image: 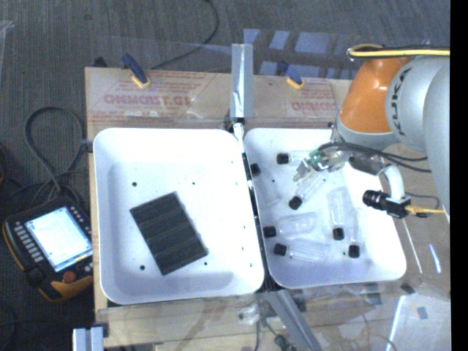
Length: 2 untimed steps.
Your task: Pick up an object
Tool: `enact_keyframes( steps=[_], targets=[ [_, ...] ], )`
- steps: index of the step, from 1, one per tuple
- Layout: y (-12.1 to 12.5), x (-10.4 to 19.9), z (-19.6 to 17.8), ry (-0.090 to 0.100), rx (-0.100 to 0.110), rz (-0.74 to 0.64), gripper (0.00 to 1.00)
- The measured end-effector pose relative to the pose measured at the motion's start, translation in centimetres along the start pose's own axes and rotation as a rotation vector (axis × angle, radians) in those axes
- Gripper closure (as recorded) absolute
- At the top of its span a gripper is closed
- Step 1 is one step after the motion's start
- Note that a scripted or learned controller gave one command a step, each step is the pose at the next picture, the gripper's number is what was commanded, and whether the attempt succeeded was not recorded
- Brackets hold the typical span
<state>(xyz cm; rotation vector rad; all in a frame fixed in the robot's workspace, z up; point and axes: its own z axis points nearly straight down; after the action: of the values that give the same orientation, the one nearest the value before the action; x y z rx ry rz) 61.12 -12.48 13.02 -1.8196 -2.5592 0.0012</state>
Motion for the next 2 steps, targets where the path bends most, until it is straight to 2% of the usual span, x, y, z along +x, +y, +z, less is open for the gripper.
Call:
enact_keyframes(
  steps=[2],
  targets=[
    [0.01, 0.0, -0.02, 0.0, -0.001, 0.0, 0.0]
  ],
)
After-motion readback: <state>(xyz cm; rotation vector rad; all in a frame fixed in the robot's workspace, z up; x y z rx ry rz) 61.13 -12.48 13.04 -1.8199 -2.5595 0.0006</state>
